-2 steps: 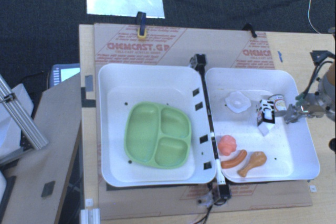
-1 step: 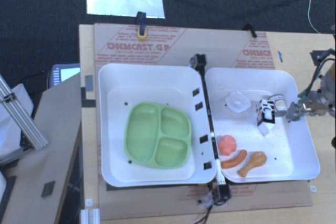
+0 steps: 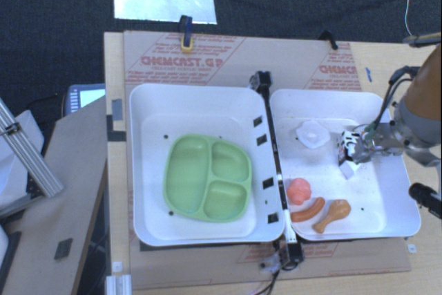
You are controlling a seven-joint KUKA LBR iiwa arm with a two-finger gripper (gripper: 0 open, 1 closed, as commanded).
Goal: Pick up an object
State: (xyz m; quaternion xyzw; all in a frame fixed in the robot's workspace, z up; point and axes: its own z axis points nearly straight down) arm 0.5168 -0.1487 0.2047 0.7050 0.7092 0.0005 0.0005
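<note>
Hand (image 3: pixel 347 157) blurred over right bin (image 3: pixel 394 217); grip unclear.

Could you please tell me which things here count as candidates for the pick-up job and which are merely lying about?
For the job: gripper, white lid, pink ball, sausage, drumstick, all in the right bin.

Lying about: green divided plate in the left bin, yellow clamp.

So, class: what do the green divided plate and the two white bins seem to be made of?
Green plate: probably moulded plastic, matte, with even colour and soft rounded compartment edges. White bins: likely thin formed plastic, smooth with a slight sheen and rounded corners.
</note>
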